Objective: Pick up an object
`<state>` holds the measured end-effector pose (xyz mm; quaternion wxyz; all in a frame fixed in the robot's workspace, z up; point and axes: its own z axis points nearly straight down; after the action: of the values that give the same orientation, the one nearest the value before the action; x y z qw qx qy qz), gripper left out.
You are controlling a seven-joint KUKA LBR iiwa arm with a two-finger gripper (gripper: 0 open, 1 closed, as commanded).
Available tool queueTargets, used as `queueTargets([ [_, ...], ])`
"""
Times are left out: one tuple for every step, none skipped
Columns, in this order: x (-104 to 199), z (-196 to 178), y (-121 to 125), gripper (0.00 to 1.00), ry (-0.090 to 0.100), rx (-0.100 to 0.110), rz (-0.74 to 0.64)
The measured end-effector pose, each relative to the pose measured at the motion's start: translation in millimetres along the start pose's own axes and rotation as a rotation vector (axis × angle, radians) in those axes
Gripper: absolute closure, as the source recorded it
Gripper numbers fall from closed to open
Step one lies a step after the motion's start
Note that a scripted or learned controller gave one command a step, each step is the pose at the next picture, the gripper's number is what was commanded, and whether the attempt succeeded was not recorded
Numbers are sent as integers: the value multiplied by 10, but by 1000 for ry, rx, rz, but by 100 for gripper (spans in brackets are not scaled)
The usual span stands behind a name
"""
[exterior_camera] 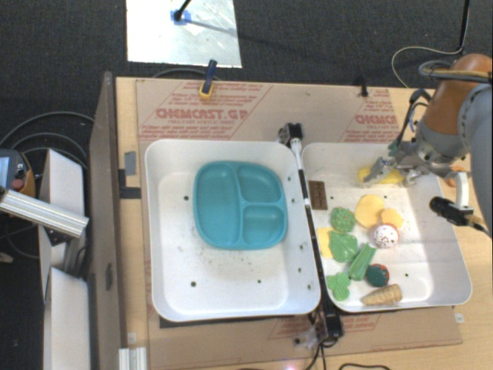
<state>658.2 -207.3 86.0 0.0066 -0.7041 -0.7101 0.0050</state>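
Where bins [177, 284] adjoin, one teal plate [239, 206].

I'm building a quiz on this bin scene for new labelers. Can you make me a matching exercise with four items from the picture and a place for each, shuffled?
Things:
1. teal divided plate
2. cone-shaped toy
3. white ball with red specks
4. brown block

Places:
A. near front edge of the right bin
B. right bin, beside the divider between bins
C. middle of the left bin
D. right bin's middle, beside yellow pieces

Pairs: 1-C, 2-A, 3-D, 4-B
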Motion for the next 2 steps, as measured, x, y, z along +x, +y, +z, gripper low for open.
queueTargets([
  [55, 39, 36, 0, -3, 14, 5],
  [334, 59, 37, 0, -3, 15, 5],
])
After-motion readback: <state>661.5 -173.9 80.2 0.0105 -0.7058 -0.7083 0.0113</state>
